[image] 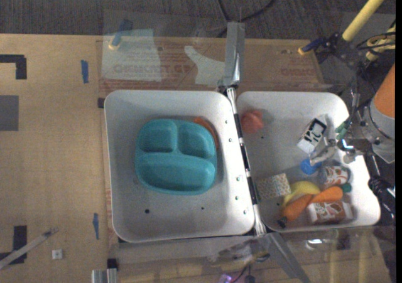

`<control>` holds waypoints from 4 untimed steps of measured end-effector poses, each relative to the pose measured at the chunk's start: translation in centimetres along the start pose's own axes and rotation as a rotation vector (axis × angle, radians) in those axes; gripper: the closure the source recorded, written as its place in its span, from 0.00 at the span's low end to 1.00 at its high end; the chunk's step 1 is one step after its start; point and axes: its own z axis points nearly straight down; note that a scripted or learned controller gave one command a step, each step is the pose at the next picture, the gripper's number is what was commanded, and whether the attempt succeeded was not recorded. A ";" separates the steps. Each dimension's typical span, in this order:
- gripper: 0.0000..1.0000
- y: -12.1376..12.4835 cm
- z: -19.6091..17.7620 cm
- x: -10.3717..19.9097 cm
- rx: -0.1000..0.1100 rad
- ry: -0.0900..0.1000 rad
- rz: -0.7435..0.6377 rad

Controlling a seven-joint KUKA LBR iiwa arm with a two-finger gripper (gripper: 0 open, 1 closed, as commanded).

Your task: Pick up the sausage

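we can't tell the gripper's (pixel 328 150) jaw state; the sausage (pixel 252 122), well clear, looks soft, light: grasp mid-body.

Grey arm (pixel 377 126) with orange band, metallic tool (pixel 331 150) bearing a black-and-white marker tag

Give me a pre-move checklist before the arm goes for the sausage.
1. Sausage identified: cannot tell; the pinkish piece in the upper-left corner of the right bin is likeliest.
2. That piece apart from other items: ok.
3. Gripper over that piece: not ok; it is near the bin's right side.
4. Gripper carrying nothing: cannot tell.
5. Clutter away from that piece: ok; the carrot and banana lie toward the bin's lower edge.
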 end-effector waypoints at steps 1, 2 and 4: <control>0.00 4.8 0.7 6.6 -0.005 -0.002 -0.024; 0.00 5.2 3.3 12.0 0.001 -0.001 -0.037; 0.00 8.8 0.8 13.5 0.001 -0.001 0.092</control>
